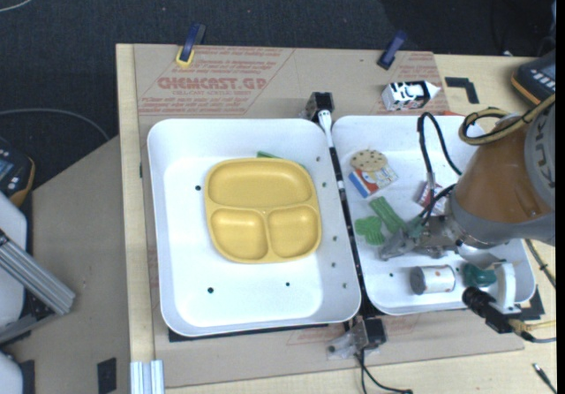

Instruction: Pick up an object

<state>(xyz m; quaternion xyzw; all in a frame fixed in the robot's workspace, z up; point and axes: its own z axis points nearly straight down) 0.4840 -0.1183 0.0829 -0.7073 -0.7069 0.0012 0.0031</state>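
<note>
gripper [408, 240] is sitting low in the right bin [388, 132], reaching leftward from the arm's wrist, and it's looking grey and blurry enough that i honestly cannot tell whether it's spread or pinched on anything. nothing is clearly showing between its tips, so i'm not calling it a grasp.

closest candidate is the green piece [381, 217], lying just up and left of the gripper tip, practically touching it, with its long axis running diagonally from upper left to lower right. so the coming move is probably hinging on a small nudge up-left and lining up across that diagonal.

the white cylinder [433, 278] is lying on its side just below the gripper, long axis roughly left-right. a teal thing [481, 276] is sitting to its right. further up, a cookie-looking disc [367, 160] and a red and blue card [366, 180] are resting near the bin's left wall.

over in the left bin [177, 233], a yellow divided tray [263, 208] is sitting well apart from all this, on the surface [141, 83].
</note>
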